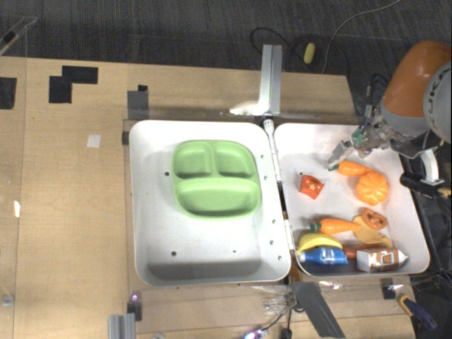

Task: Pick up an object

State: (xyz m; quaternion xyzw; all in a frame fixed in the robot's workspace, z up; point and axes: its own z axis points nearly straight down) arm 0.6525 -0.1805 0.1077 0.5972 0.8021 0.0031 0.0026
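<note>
arm point(431, 108): grey, rounded casing
band point(417, 76): broad, domed, orange, above the wrist
wrist: darker grey, with small greenish parts near its tip
gripper point(340, 155): thin grey metal fingers, tapering to a point

From my seat, the arm point(422, 83) runs off the right edge, so I see just its orange band and grey wrist. The end effector point(344, 152) is too small and blurred for me to judge its finger spacing. In the right bin point(422, 254), the blue packet point(325, 258) sits partly under the banana point(318, 242), and its label is unreadable. The white bottle point(381, 260) has print too tiny to make out. The yellow object point(308, 52) beyond the counter point(63, 224) is too small to identify.
</note>
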